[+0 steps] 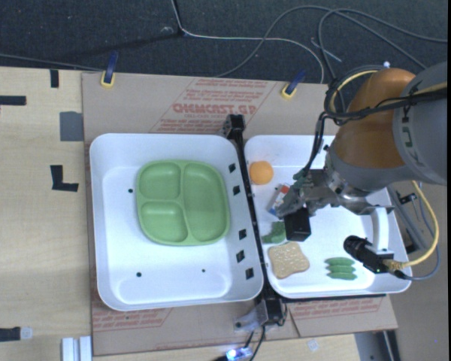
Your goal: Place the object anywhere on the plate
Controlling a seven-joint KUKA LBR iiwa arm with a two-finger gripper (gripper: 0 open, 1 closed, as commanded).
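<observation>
From my station I see the grey arm's hand [295,220] low in the right white bin [376,288], its black tip just above a small dark green leafy piece [274,234]; I cannot tell how the hand is set, nor which piece it is after. Around it lie a round orange fruit [261,172] at about ten o'clock, a tan, speckled slice of toast [288,260] at six, and a bright green pea pod [340,268] at four. All look like toy food, so I judge them light and stiff, hardly fragile; the orange would be smooth and apt to roll, best pinched across its middle; the toast lies flat and wants a grip on opposite edges; the pod is thin and easy to miss. The pale green divided plate [183,202] sits in the left white bin [113,201], at nine o'clock, well apart.
</observation>
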